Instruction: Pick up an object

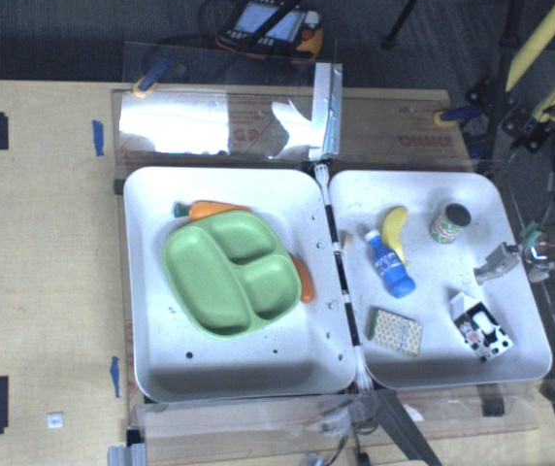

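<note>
The right bin (472, 184) holds a yellow banana (394, 228) and a blue bottle (390, 264) lying just below it. A small green-labelled can (448, 222) stands upright near the far right corner. A flat speckled packet (396, 331) lies near the front, and a black and white box (481, 329) sits at the front right. In the left bin (151, 357) a green divided plate (231, 273) lies over an orange carrot (221, 208), whose ends show at the plate's top and right.
A small grey metal piece (499, 260) juts in over the right bin's right rim. A clear sheet and a metal divider (327, 110) stand behind the bins. The wooden bench (45, 260) spreads to the left.
</note>
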